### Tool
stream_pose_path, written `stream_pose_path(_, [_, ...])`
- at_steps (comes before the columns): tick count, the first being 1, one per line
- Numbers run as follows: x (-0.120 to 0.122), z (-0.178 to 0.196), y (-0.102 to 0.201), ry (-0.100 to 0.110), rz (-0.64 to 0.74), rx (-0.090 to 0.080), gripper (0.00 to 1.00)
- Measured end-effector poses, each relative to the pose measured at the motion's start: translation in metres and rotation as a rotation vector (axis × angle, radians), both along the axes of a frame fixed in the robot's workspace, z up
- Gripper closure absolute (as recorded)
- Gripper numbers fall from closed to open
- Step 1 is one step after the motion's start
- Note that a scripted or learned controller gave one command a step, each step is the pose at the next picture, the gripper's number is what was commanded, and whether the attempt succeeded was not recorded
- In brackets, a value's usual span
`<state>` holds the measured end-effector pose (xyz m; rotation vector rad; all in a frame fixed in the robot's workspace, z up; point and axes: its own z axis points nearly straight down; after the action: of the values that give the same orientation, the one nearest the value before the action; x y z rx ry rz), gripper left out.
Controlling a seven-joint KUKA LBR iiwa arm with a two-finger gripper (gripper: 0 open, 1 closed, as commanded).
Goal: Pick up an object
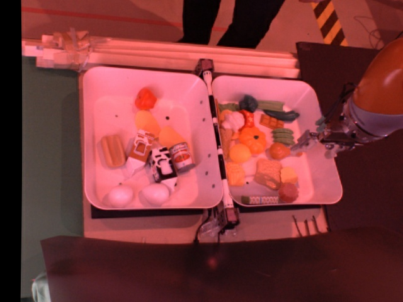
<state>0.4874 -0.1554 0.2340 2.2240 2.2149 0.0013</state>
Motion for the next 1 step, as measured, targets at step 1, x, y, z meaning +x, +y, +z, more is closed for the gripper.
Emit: stream_pose_path(1, [0.0,0.0,0.0,0.0,0.0,0.0,0.0])
